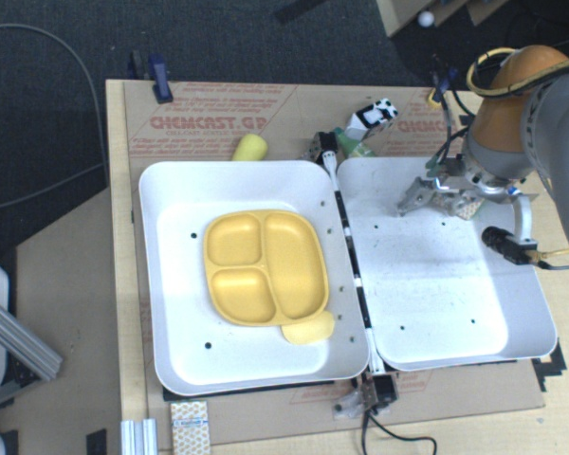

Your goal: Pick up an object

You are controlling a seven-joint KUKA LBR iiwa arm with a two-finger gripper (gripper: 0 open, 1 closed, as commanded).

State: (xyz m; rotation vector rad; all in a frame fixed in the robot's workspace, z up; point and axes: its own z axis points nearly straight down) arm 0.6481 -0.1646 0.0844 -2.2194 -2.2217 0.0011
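Reaching across is the job, I judge — the gripper [436, 194] sits low over the far edge of the right bin [512, 335], well apart from anything to lift; how it is set I cannot tell. Best candidate: the yellow divided plate [266, 266] lying flat in the left bin [171, 254] — three compartments, smooth, with a small yellow piece [310, 329] touching its near rim.

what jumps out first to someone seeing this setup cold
The yellow divided plate in the middle of the left bin, with a small yellow piece at its near edge. Next, the gripper low over the right bin's far side, and a yellow object on the cardboard beyond the bins.
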